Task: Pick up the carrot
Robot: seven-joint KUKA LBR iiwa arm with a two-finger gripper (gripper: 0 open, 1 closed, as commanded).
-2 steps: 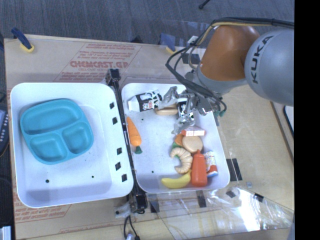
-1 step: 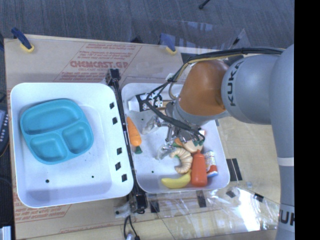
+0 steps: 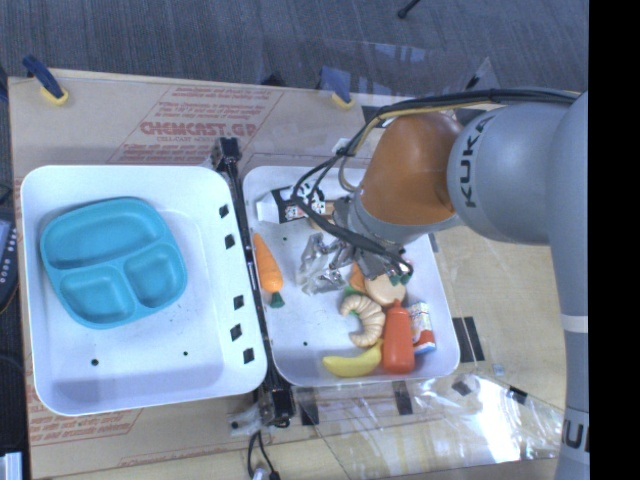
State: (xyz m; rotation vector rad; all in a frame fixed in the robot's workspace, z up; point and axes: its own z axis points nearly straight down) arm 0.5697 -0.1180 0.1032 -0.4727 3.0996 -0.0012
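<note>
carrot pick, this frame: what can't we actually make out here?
- Claw: metal blurred, in the camera view, open or shut unclear.
- Items under the arm: the wrist covers the right bin's far right part.
- Tube: label too small to read.
- Carrot: in full view by the bin's left wall, apart from the claw.

The bins look like smooth white plastic. The blue tray is matt plastic. The carrot looks smooth and a bit shiny. The gripper is shiny metal. The bench is brown cardboard.
</note>
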